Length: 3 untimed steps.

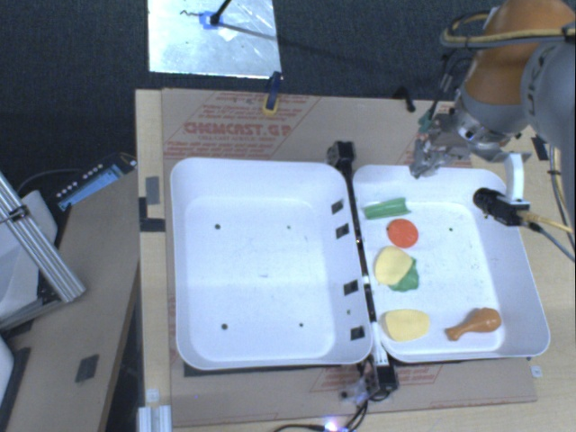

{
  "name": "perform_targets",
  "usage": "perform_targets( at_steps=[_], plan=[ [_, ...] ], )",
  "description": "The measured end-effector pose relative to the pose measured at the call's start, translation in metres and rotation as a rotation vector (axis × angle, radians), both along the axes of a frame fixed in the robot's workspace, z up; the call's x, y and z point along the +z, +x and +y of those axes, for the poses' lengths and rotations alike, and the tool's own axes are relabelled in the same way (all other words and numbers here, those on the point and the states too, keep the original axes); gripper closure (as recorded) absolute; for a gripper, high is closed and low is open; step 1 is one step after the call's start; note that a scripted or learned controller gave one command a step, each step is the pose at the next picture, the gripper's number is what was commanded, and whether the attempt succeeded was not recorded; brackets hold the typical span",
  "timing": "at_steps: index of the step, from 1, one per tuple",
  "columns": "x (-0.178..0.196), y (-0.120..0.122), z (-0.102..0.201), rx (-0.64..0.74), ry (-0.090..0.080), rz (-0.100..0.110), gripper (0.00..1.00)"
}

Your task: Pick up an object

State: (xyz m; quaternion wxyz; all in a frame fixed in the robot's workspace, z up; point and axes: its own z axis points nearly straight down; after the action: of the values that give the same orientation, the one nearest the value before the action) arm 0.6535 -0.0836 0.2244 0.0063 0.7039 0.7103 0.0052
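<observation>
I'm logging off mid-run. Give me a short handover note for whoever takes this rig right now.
Hand: above the far rim of the right bin, nothing seen in it.
Right bin holds: green bean, red disc, yellow piece lying on a green piece, yellow oval, brown drumstick.
Done: nothing picked yet.
Left: lower onto one item, grasp, lift.

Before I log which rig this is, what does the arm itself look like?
The arm is grey with a bulbous orange section above the wrist. Yellow and dark cables loop beside that section. The gripper is a small metallic grey assembly at its end. I can make out no markings.
</observation>
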Motion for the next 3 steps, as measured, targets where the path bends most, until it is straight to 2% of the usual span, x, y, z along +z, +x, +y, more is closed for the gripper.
perform_targets(
  at_steps=[1, 2, 3],
  plan=[
    [0.126, -0.022, 0.022, -0.001, 0.001, 0.0, 1.0],
    [0.177, -0.014, 0.103, 0.005, 0.005, 0.007, 1.0],
    [0.317, -0.055, 0.107, -0.002, 0.004, -0.003, 1.0]
  ],
)
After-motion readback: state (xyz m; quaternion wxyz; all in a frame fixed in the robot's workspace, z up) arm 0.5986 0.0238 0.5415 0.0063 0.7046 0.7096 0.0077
